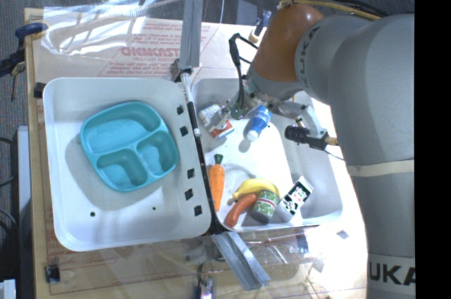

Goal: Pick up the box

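The box (pixel 297 197) lies tilted in the right bin (pixel 331 178), close to that bin's near-right corner, its black-and-white face up. Just left of the box sit a small can (pixel 266 206), a banana (pixel 256 187) and a red sausage (pixel 239 209); farther left a carrot (pixel 217 181) hugs the divider. Past the box, toward the far wall, a bottle (pixel 255 125) and a small carton (pixel 215 120) lie by my gripper (pixel 236 109); I cannot tell its state. Bare floor shows just beyond the box.
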You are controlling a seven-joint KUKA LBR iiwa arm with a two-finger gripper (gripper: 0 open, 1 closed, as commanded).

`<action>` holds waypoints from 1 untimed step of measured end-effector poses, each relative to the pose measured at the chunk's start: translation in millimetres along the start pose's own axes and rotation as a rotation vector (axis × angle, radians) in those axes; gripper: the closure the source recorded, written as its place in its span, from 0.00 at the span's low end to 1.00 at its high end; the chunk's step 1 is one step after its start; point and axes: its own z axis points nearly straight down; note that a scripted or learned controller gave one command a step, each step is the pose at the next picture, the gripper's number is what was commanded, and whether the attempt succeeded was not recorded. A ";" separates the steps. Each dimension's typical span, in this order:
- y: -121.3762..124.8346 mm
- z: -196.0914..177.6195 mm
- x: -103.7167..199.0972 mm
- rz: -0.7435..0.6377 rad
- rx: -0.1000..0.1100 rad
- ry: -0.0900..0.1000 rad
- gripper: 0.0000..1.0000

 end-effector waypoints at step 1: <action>3.2 -89.4 48.2 0.003 -0.002 0.003 1.00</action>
